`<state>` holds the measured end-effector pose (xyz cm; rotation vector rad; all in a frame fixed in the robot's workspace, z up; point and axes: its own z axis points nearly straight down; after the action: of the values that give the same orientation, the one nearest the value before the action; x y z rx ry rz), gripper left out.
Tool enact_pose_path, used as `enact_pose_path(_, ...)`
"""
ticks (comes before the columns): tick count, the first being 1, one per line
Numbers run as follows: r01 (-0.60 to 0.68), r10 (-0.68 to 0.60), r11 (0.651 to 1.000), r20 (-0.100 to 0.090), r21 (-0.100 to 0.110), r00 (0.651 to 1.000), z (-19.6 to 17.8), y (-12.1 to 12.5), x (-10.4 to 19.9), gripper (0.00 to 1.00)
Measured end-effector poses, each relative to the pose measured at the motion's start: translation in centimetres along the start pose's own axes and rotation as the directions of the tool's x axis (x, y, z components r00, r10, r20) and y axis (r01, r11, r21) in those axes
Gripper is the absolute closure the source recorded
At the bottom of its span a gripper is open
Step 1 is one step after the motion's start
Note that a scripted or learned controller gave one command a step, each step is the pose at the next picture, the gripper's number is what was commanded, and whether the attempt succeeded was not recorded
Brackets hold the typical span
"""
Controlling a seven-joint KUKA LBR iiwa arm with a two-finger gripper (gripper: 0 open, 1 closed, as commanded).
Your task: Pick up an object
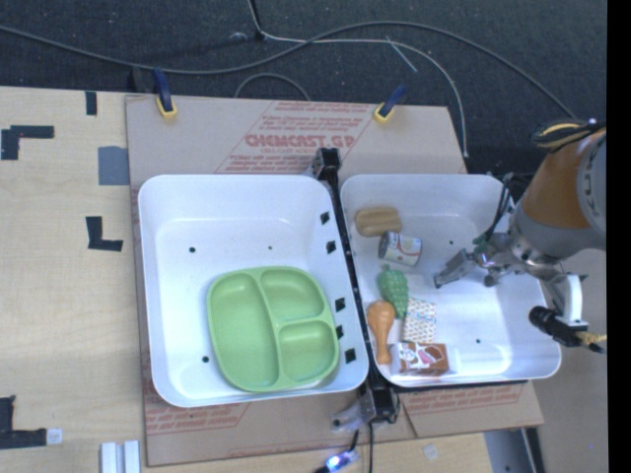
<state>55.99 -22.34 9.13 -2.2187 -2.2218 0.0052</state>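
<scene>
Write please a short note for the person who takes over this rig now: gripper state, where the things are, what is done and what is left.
Gripper: over the right bin, holding nothing; whether open or shut is unclear.
Right bin, along its left side: bread roll, small can, green leafy piece, drumstick, two flat packets.
Left bin: green divided plate.
Done: nothing picked.
Left: grasp one object and lift it.

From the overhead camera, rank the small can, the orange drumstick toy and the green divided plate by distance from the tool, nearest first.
1. Small can, upper middle of the right bin, just left of the tool.
2. Orange drumstick toy, by the right bin's left wall.
3. Green divided plate, left bin.
</scene>
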Motion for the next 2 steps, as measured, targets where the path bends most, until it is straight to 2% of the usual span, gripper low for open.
enact_pose_path(1, 0.0, 0.0, 1.0, 0.001, -0.003, 1.0, 0.5, 0.1, 0.0, 0.0)
enact_pose_path(2, 0.001, -0.001, 1.0, 0.004, -0.007, 1.0, -0.5, 0.2, 0.0, 1.0)
